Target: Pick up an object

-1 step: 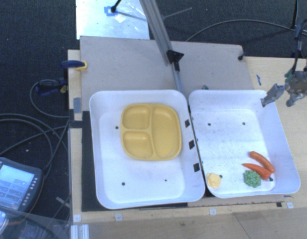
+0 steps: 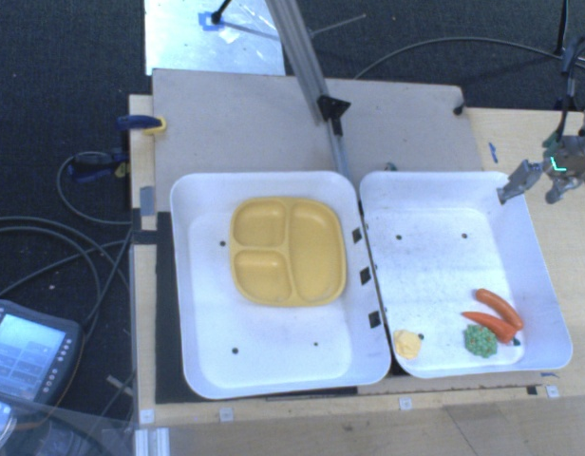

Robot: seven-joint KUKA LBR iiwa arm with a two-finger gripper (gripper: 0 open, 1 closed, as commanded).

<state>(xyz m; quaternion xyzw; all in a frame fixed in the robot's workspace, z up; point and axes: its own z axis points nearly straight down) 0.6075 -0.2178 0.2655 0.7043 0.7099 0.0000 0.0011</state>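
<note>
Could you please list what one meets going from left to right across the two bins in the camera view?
Yellow divided plate → small yellow piece → green piece → gripper. The two orange sticks overlap the green piece, so I leave them out.

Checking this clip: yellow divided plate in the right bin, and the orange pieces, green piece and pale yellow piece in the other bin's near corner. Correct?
Not quite. The camera view shows the yellow divided plate in the left bin, not the right one. The orange pieces, green piece and pale yellow piece lie in the other bin, the right bin, along its near edge.
</note>
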